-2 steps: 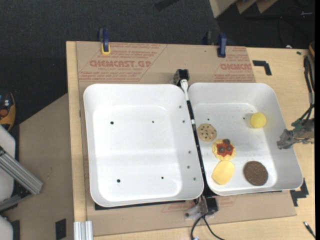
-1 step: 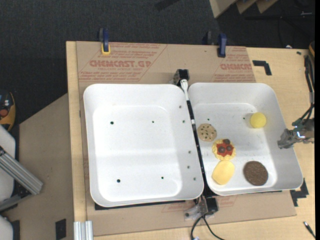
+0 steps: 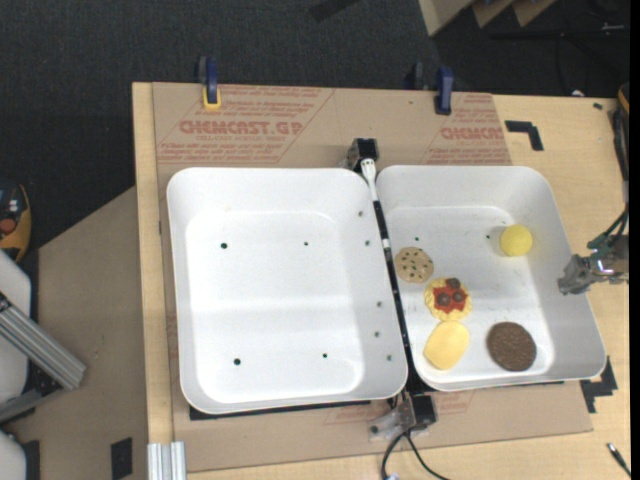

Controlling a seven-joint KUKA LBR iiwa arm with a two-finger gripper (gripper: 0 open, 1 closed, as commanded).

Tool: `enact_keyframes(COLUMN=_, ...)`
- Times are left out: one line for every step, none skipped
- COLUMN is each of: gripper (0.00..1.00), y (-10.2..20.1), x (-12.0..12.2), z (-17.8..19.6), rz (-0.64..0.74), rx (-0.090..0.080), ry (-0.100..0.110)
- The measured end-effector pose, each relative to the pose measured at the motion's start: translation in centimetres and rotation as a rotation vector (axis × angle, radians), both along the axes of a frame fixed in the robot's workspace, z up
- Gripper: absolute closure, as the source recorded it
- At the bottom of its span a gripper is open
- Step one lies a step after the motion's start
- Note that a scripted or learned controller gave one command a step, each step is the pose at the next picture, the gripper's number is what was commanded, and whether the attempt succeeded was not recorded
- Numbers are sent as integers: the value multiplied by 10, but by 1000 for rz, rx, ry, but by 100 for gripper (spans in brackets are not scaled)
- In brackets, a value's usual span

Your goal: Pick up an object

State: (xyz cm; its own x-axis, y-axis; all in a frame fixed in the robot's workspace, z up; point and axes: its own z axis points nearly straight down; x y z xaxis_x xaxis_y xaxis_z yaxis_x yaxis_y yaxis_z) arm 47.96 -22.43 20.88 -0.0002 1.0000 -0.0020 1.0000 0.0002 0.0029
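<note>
Right now I am looking down on two white bins side by side, and everything worth grabbing is sitting in the right bin (image 3: 540, 193). The left bin (image 3: 190, 198) is holding nothing I could go for. I am counting five things in all: one yellow ball (image 3: 516, 240) near the far right side, one speckled cookie (image 3: 413, 264) close to the divider, one small yellow piece with red dots (image 3: 449, 298) just below it, one pale yellow lump (image 3: 446, 345) at the near edge, and one dark brown disc (image 3: 512, 346) beside that.

I am judging them all light toy food, probably smooth plastic. The ball is likely to roll away, and the flat disc is offering little to pinch. The yellow lump is looking like my best bet, taken across its narrow middle.

The gripper (image 3: 588, 271) is hovering at the right bin's outer rim, carrying nothing.
</note>
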Motion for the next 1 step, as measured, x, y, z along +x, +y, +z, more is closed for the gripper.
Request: enact_keyframes(gripper=100, y=1, x=-1, z=-6, rz=-1, rx=3, ry=4)
